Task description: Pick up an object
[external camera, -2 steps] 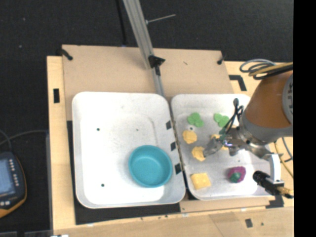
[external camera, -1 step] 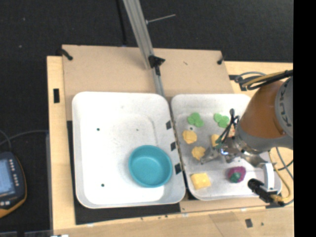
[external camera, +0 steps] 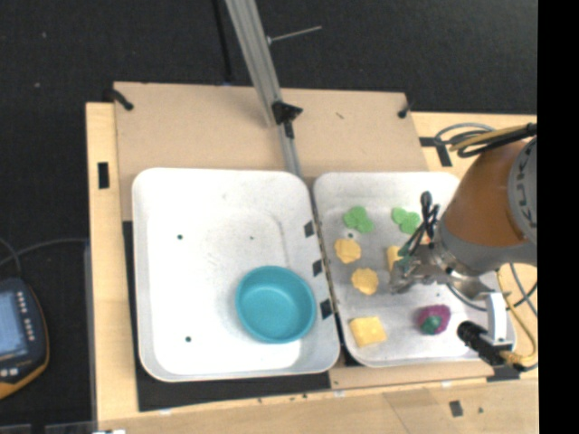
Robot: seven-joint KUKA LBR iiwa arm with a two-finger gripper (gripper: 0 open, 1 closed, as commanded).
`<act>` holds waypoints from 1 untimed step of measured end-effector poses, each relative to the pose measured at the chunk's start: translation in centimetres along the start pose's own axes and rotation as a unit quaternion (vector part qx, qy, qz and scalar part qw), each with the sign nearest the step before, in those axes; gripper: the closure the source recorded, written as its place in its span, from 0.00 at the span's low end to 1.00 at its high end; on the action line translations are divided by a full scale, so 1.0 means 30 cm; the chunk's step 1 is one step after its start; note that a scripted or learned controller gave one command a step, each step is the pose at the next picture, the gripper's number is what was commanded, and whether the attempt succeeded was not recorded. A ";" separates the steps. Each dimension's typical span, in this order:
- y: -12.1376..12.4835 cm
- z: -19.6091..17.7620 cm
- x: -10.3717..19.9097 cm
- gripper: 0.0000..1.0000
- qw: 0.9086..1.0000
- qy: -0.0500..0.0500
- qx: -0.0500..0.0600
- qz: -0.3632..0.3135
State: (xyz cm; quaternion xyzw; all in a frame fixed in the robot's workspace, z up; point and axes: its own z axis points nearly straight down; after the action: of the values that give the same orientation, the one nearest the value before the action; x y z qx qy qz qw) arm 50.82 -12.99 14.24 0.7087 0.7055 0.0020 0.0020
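Note:
The right bin (external camera: 380, 358) holds several small objects: two green pieces (external camera: 357, 218) (external camera: 405, 217), yellow pieces (external camera: 347, 250) (external camera: 365, 281) (external camera: 367, 331) and a purple and green piece (external camera: 434, 319). My gripper (external camera: 402, 277) hangs low in this bin, just right of the middle yellow piece. A small yellow piece (external camera: 393, 257) shows right beside the gripper's upper edge. The arm's orange band (external camera: 488, 202) covers the bin's right side.
A teal bowl (external camera: 275, 303) sits in the left bin (external camera: 181, 197) near its front right corner. A slanted metal pole (external camera: 258, 61) runs from the top down to the gap between the bins. Cables lie at the right edge of the bench.

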 end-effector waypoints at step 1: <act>0.012 -0.151 -0.032 1.00 1.000 -0.001 0.002 -0.002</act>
State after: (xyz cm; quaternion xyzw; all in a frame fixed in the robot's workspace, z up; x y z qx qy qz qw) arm 51.16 -13.95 18.77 0.7072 0.7070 0.0005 0.0012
